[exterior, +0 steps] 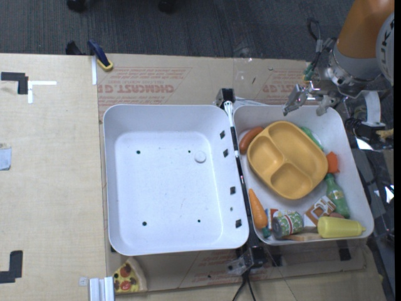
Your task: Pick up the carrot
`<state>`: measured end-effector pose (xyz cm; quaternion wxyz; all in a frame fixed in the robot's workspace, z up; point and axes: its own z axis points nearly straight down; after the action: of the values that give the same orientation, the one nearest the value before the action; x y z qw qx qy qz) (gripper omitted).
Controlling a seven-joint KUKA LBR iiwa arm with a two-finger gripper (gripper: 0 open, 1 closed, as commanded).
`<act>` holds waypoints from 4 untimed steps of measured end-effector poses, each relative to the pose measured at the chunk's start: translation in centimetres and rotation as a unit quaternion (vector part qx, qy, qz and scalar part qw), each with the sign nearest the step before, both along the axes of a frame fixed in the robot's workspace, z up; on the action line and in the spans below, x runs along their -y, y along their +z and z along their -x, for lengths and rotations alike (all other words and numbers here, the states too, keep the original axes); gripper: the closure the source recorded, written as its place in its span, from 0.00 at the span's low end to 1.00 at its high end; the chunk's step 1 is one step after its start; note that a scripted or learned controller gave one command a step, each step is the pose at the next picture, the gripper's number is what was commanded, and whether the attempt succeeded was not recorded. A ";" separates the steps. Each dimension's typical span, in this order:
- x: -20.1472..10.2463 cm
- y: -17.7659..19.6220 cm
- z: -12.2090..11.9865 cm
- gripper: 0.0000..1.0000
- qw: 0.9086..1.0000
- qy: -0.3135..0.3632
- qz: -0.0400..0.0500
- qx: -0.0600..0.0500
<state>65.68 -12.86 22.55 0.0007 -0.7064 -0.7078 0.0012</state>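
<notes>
The carrot (257, 208) is a small orange taper lying along the left wall of the right bin (354, 187), its tip pointing toward the bin's front. My gripper (308, 103) hangs over the back rim of that bin, well behind the carrot and apart from it. Its two fingers (294, 101) are spread, open, with nothing between them. The arm's orange band (369, 11) rises at the top right.
A yellow divided plate (287, 160) fills the middle of the right bin. An orange-red sausage (249, 137), a green bottle (337, 196), a can (287, 223) and a yellow block (339, 227) crowd around it. The left bin (119, 187) holds a small white disc (200, 157).
</notes>
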 end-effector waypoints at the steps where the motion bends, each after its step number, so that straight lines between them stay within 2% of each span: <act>1: 2.8 -11.5 5.8 0.00 0.998 -0.057 0.001 0.011; 2: 5.6 -12.7 1.9 0.00 0.998 -0.054 -0.029 -0.015; 3: -1.1 -13.2 7.9 0.00 0.996 0.091 0.000 0.003; 4: 3.2 -13.2 5.0 0.00 0.994 -0.112 0.001 0.002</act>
<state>60.65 -16.01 9.31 -0.0015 -0.7814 -0.6240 0.0000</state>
